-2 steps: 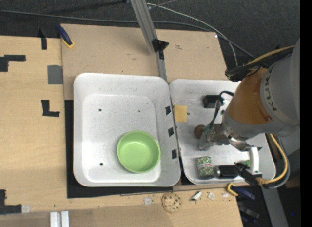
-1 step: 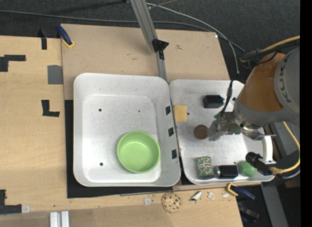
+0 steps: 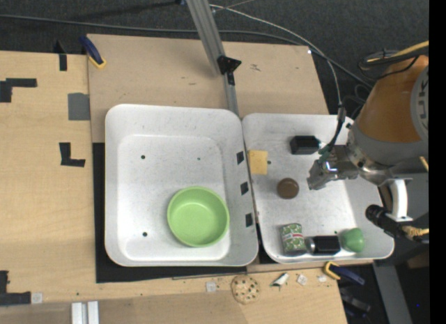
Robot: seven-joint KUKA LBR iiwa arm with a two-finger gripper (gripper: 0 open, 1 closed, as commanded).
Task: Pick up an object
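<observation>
My gripper [image 3: 318,175] hangs over the right bin [image 3: 317,207], near its right-middle part. A black block [image 3: 304,144] lies just up and left of it. A brown round object [image 3: 288,189] sits to its left on the bin floor. A yellow sponge-like block [image 3: 258,162] rests against the bin's left wall. Along the bin's front edge lie a green patterned can [image 3: 292,237], a black object [image 3: 324,245] and a green ball-like object [image 3: 352,240]. Nothing shows between the fingers.
The left bin [image 3: 132,141] holds a light green bowl [image 3: 198,216]. A metal pole [image 3: 209,30] slants down to the bins' far junction. A cookie-like disc [image 3: 242,289] and small scraps lie on the bench in front of the bins.
</observation>
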